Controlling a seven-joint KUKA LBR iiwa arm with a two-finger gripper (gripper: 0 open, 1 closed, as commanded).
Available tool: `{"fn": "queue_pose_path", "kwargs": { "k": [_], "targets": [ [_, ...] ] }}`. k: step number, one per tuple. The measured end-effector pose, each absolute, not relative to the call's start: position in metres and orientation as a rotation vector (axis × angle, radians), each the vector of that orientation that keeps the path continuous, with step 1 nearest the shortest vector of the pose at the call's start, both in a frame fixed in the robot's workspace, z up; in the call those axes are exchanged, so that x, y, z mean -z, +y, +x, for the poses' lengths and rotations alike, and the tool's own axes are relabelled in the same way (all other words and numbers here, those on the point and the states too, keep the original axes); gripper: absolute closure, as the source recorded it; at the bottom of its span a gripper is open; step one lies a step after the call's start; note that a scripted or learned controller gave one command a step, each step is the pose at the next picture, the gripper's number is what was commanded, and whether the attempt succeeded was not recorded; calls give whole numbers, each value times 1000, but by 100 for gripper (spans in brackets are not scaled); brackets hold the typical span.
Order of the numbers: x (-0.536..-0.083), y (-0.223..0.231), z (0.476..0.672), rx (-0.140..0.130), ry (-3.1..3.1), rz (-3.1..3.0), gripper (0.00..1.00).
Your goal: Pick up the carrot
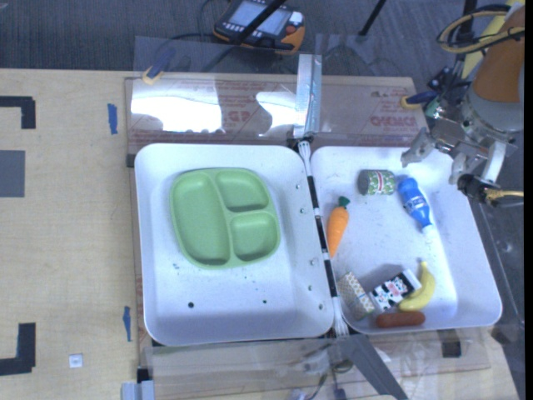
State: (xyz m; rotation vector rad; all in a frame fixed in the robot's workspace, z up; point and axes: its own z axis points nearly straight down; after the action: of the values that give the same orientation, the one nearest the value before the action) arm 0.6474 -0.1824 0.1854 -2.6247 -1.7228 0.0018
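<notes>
In the camera view two shallow white bins sit side by side across the middle of the frame. The left bin (pixel 158 248) holds a pale green divided plate (pixel 223 217), lying flat in its upper half with three compartments. The right bin (pixel 466 248) carries the loose items. The carrot (pixel 336 226) lies at that bin's left edge, just beside the divider between the bins, orange body pointing toward the bottom of the frame and its small green top toward the upper right. Toward the upper middle of the right bin a small green can (pixel 376 182) rests on its side, and just to its right a blue bottle (pixel 415 202) lies slanted, its pale cap end toward the lower right. In the lower part of the right bin a banana (pixel 421 289) curves against a black and white box (pixel 393 290); a red sausage-shaped piece (pixel 400 319) lies just below them, and a speckled tan block (pixel 356 293) lies to their left. The arm enters at the upper right of the frame, and its gripper (pixel 454 152) hangs over the bin's upper right corner, well apart from the carrot and nothing visibly between its fingers; how far they are spread I cannot tell. At the top centre of the frame a black and orange handheld unit (pixel 256 22) lies beyond the bins.
</notes>
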Motion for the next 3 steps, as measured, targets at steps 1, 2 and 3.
{"fn": "queue_pose_path", "kwargs": {
  "k": [1,2,3],
  "targets": [
    [-161,-210,590,-3,-1622,-2687,0],
    [-102,-167,478,-5,-1298,-2856,0],
    [-119,-148,525,-3,-944,-2995,0]
  ]
}}
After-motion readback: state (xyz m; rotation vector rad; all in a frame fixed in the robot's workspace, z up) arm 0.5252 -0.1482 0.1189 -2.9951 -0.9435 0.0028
